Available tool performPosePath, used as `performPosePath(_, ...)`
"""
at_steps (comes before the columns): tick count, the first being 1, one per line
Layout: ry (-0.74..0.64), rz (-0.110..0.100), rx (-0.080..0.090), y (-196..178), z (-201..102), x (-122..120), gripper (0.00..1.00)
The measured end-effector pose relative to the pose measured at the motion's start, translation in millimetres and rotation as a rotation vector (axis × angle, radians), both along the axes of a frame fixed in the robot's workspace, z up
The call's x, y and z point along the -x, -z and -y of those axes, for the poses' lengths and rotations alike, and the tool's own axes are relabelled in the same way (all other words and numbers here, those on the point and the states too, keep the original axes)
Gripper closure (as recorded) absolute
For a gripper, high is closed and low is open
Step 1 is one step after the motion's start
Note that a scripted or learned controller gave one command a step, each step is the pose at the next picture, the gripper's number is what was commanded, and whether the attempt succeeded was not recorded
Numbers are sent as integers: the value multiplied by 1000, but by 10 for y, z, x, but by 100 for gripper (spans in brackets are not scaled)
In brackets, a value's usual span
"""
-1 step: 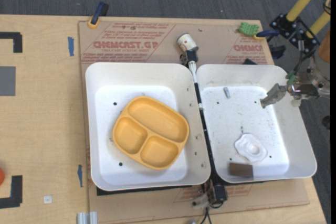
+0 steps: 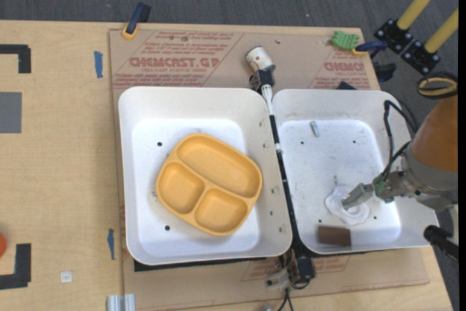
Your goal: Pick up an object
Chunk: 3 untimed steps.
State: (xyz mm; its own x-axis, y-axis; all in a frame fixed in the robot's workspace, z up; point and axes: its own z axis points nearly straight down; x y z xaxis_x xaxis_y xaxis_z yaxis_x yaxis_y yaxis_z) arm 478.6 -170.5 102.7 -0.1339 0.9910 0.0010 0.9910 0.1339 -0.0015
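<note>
My gripper [image 2: 358,196] reaches in from the right and hangs low over the right bin [image 2: 378,113], near its front. Directly under and around its tip lies a small clear, whitish round object [image 2: 346,209]; I cannot tell whether the gripper touches it. A brown rectangular block [image 2: 334,234] lies at the front edge of the same bin, just below the gripper. A small grey piece [image 2: 314,129] rests near the bin's back wall. A yellow divided plate [image 2: 210,183] lies in the left bin [image 2: 138,156].
The ridge where the two bins meet [image 2: 277,156] runs between the two bins. A white and black fitting [image 2: 258,62] sits on the cardboard behind the bins. Cables [image 2: 393,129] loop from the arm over the right bin's right side.
</note>
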Motion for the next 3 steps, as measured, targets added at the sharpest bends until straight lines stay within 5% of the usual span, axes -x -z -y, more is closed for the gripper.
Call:
performPosePath(1, 72, 2, -1, 169, -542, -186, 0)
performPosePath(2, 520, 4, 1, 170, 77, -426, 0)
performPosePath(3, 366, 0, -8, 172, 318, -1001, 0)
